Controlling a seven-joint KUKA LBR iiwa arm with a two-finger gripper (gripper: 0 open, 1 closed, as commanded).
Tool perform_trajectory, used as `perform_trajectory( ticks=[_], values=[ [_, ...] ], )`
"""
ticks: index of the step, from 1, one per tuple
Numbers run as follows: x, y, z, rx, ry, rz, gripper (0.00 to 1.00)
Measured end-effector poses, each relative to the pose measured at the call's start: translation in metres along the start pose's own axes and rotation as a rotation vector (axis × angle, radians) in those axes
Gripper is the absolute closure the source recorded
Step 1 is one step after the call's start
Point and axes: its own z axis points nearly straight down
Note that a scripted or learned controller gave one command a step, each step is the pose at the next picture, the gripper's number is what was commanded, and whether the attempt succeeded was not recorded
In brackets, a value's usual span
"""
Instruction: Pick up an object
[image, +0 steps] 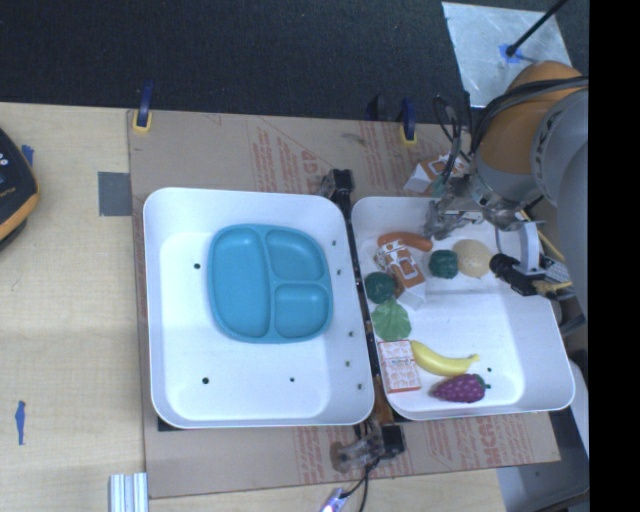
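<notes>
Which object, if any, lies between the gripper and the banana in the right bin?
From the gripper at the bin's far edge, the dark green ball and cream ball lie on the way to the banana near the front.

1. Arm (545, 130): cut off by right edge; upper links out of frame.
2. Gripper (447, 212): fingertips too small/blurred, grip state unclear.
3. Card (398, 365): print unreadable.
4. Yellow-black device (12, 190): cut by left edge, can't ID.

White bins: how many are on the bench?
2. The left bin holds a blue divided plate; the right bin holds the small items.
</notes>
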Motion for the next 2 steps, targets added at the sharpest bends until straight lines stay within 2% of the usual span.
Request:
perform_trajectory(
  ticks=[1, 2],
  values=[
    [0.000, 0.000, 0.000, 0.001, 0.000, -0.001, 0.00],
    [0.000, 0.001, -0.011, 0.001, -0.001, -0.005, 1.00]
  ],
)
